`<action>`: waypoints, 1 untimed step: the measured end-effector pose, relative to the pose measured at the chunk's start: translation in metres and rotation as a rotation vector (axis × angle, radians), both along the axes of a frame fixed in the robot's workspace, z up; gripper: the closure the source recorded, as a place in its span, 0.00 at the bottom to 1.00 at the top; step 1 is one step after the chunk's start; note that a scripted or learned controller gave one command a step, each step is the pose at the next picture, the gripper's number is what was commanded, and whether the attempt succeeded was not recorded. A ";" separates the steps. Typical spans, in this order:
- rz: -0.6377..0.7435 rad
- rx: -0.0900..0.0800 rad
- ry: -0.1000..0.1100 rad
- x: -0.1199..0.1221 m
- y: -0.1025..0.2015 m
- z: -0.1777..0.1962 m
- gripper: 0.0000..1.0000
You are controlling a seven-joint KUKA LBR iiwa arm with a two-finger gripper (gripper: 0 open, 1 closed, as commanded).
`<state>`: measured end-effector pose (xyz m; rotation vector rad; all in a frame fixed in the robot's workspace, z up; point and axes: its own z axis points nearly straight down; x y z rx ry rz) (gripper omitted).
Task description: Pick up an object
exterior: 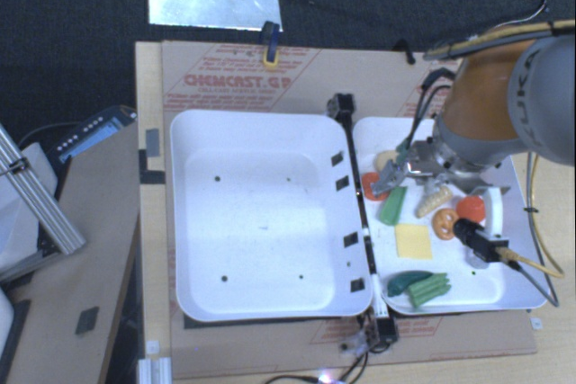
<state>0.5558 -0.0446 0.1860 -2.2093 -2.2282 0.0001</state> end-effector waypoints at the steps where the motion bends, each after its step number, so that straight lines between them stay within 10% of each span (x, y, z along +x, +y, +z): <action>1: 0.001 0.001 -0.001 -0.030 0.056 -0.002 0.00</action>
